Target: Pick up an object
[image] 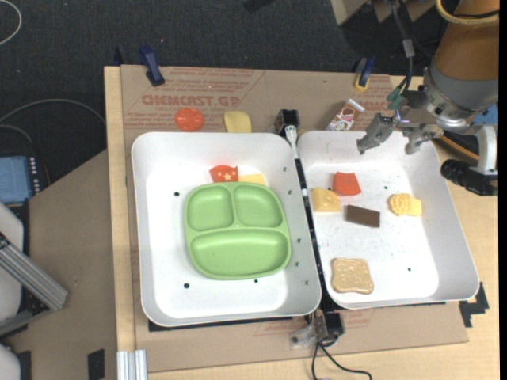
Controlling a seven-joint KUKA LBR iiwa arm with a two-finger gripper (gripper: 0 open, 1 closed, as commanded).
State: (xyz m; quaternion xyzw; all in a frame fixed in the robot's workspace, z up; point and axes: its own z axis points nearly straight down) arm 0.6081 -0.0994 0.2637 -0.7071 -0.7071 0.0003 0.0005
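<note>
My gripper (394, 138) hangs open over the far edge of the right bin (451, 244), its two fingers spread with nothing between them. Below it in that bin lie an orange-red piece (346, 184), a pale yellow cheese wedge (325, 200), a dark brown bar (363, 216), a yellow-orange waffle piece (405, 205) and a tan toast slice (351, 275). The orange-red piece is the closest to the gripper, a little nearer and to the left.
The left bin (154, 228) holds a green divided plate (235, 230), with a red piece (224, 172) and a pale yellow piece (253, 180) behind it. On the cardboard beyond the bins lie an orange disc (189, 119), a yellow piece (237, 122) and a small packet (343, 117).
</note>
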